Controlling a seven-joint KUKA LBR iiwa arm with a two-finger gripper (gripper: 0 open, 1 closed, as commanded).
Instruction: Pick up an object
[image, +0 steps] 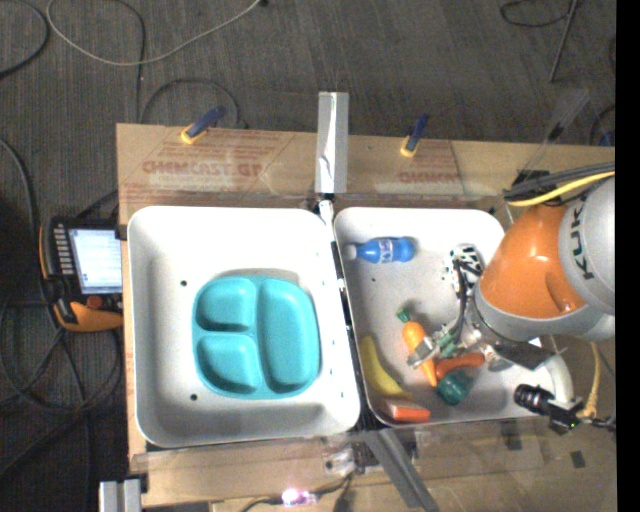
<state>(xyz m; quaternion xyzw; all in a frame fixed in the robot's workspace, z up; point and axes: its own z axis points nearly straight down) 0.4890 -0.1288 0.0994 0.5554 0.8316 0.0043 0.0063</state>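
The gripper (440, 350) is lowered among toys in the right bin (430, 225), near a carrot (416, 345); its grip state cannot be told, and nothing is seen lifted.

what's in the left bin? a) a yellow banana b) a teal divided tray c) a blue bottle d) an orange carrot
b: the teal divided tray lies in the left bin, while the blue bottle, banana and carrot all sit in the right bin.
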